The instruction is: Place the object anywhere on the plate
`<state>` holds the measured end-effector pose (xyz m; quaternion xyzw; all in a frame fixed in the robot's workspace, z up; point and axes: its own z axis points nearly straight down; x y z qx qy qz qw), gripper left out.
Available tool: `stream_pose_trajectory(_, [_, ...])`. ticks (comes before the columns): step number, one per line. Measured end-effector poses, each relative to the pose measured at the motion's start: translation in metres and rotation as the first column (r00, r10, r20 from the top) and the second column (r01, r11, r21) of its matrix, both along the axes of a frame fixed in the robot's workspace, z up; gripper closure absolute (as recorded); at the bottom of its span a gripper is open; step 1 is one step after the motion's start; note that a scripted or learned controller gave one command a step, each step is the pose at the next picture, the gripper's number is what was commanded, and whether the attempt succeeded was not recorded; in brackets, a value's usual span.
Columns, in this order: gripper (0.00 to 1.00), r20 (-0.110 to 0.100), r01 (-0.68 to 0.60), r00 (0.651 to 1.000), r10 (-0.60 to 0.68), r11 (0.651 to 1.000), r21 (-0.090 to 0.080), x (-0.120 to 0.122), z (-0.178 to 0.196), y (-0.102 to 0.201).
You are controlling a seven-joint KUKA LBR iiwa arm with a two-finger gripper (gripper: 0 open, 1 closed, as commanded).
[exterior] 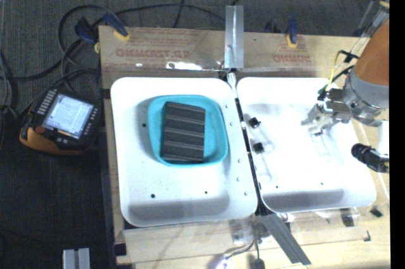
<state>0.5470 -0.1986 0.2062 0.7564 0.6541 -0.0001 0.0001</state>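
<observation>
A dark grey ridged block (183, 131) lies flat on the turquoise plate (217, 135), which sits in the left white bin (130, 154). The block covers most of the plate's middle. My gripper (318, 119) hangs over the right white bin (285, 179), near its right side, well apart from the block and the plate. Nothing shows under the gripper but the bin's white floor.
Two small black fittings (253, 123) (257, 147) sit by the divider between the bins. A metal post (234, 40) rises behind the bins. A teach pendant (63, 117) with cables lies on the floor at left. A black part (367, 154) juts in at the right edge.
</observation>
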Motion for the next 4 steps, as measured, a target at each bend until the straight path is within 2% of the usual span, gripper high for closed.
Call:
stream_pose_trajectory(1, [0.0,0.0,0.0,1.0,0.0,1.0,0.0,0.0,0.0,0.0])
stream_pose_trajectory(2, [0.0,-0.005,-0.005,1.0,0.005,1.0,0.002,-0.056,-0.085,0.049])
stream_pose_trajectory(3, [0.0,-0.001,-0.113,0.994,0.113,0.994,0.0,-0.031,-0.008,0.013])
stream_pose_trajectory(4, [0.0,-0.001,-0.113,0.994,0.113,0.994,0.0,-0.031,-0.008,0.013])
